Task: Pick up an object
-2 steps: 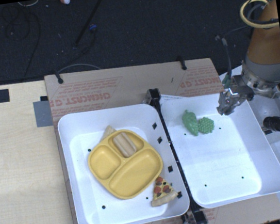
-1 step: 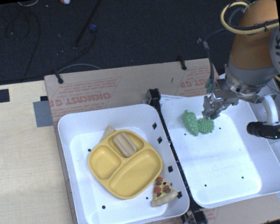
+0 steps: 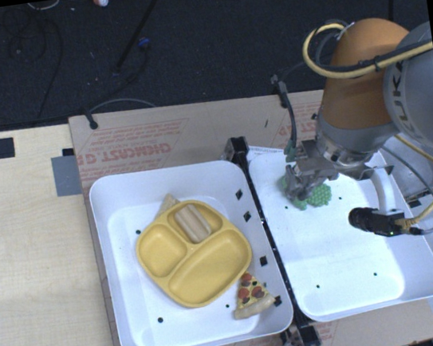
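Green and knobbly, the toy [image 3: 312,194] is lying near the far left corner of the right bin [image 3: 362,283] with the claw [image 3: 304,179] pressing down onto it, its state impossible to tell, so the grasp looks underway and closing firmly then lifting straight seems next.

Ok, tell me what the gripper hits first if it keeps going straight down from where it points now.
Most likely the green bumpy object in the right bin: the gripper sits directly over it, apparently at or near contact. Depth is hard to judge from this slanted view.
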Tool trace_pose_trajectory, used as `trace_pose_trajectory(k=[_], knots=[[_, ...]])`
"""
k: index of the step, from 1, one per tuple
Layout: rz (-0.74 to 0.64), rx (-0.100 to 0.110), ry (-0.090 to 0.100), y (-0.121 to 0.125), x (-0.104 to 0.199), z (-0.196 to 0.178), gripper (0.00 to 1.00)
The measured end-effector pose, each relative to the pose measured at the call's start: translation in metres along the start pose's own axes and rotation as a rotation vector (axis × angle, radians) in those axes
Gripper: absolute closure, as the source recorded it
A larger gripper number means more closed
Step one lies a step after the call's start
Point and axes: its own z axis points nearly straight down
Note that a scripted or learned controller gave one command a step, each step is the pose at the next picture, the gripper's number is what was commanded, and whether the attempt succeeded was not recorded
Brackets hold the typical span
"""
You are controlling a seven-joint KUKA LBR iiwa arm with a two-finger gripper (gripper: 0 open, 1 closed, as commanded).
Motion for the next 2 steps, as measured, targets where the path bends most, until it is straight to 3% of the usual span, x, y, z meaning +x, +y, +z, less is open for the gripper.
trace_pose_trajectory(k=[2], knots=[[-0.001, 0.0, -0.001, -0.023, 0.111, 0.01, 1.0]])
